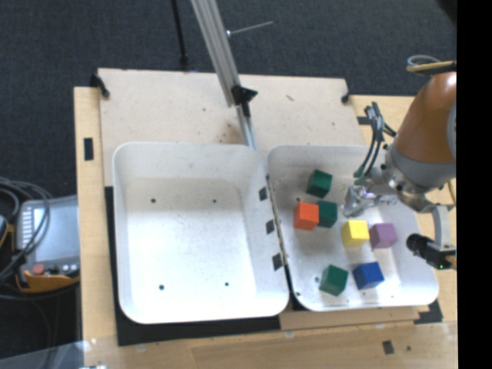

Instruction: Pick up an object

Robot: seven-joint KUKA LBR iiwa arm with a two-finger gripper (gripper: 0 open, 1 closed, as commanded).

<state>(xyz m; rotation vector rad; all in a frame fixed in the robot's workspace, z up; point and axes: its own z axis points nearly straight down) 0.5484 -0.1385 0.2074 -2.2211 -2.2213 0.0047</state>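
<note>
The right bin (301,162) holds several small cubes: a green one (320,182) at the top, an orange one (307,215) touching another green one (327,214), a yellow one (355,232), a purple one (383,235), a blue one (368,274) and a third green one (334,279). My gripper (356,203) hangs over the right bin, just above the yellow cube and to the right of the orange and green pair. Nothing shows between its fingers.
The left bin (192,233) lies beside the right one. A slanted metal rail (219,48) rises from behind where the bins meet. The bench edge runs along the front, and cables with a grey box (38,237) lie at far left.
</note>
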